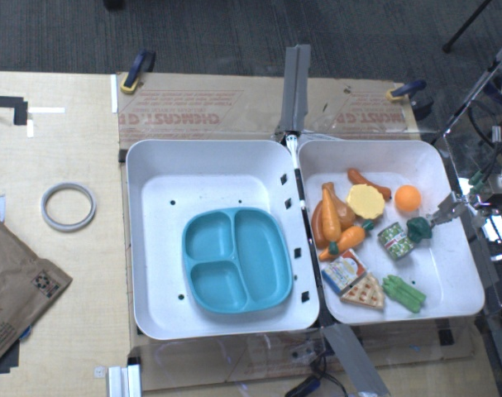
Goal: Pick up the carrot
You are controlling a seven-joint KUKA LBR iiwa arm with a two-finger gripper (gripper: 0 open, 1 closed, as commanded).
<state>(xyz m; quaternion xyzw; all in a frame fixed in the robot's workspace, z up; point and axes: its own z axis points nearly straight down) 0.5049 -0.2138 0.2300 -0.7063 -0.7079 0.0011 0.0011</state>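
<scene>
Orange carrot lies in the right bin, touching the chicken leg and a box. Claw state: cannot tell. Approach from above, straddling its narrow body.

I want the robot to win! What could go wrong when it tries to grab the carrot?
1. The carrot lies squeezed among other toys: the chicken drumstick beside it and the small carton just below. The fingers might bump those or grab the wrong one.
2. The orange and drumstick look a similar colour, so it could aim at the wrong thing.
3. The gripper sits at the bin's right side, with the broccoli and green can in its way.
</scene>
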